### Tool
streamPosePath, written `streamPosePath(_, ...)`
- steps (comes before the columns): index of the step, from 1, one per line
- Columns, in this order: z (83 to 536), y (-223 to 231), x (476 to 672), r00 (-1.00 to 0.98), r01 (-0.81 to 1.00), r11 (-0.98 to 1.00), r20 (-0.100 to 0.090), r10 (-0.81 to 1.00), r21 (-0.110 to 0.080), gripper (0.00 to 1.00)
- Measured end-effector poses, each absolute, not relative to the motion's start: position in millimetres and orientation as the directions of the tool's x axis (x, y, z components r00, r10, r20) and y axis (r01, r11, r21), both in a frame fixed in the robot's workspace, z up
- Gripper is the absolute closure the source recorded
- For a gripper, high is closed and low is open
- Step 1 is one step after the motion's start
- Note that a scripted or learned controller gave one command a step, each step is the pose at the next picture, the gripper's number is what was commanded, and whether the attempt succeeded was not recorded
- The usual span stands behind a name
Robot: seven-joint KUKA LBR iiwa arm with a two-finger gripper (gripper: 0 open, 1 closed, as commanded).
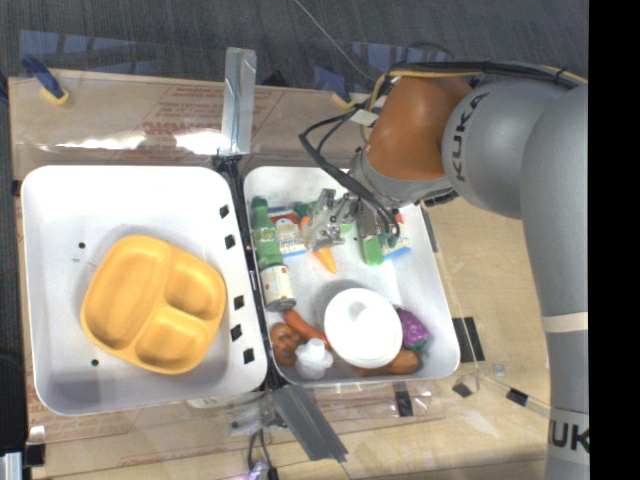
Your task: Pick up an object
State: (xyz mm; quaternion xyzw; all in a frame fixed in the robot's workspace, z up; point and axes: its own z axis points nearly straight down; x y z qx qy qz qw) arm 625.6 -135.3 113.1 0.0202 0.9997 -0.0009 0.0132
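Far to my pincer's left, the yellow divided tray (152, 302) lies alone in the left bin (50, 218). Just left of my pincer (335, 223) stands the green bottle (262, 233); directly below it lies the orange carrot (326, 260), the likeliest pick. Finger state: I cannot tell. Risk: crowded items beside the white bowl (363, 326) may deflect my fingers, causing a missed grasp

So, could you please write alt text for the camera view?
A grey robot arm's gripper hangs over the cluttered right bin, above a green bottle, white bowl and toy food. The left bin holds a yellow divided tray.
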Motion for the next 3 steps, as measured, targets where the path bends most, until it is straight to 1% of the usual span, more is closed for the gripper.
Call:
streamPosePath(1, 112, -135, 625.2, -0.999, 0.04, 0.999, -0.025, 0.04, -0.001, 0.0)
streamPosePath(2, 93, -141, 628.0, -0.994, 0.105, 0.994, -0.004, 0.105, 0.0, 0.0)
streamPosePath(3, 105, -140, 630.1, -0.995, 0.1, 0.995, -0.011, 0.1, -0.001, 1.0)
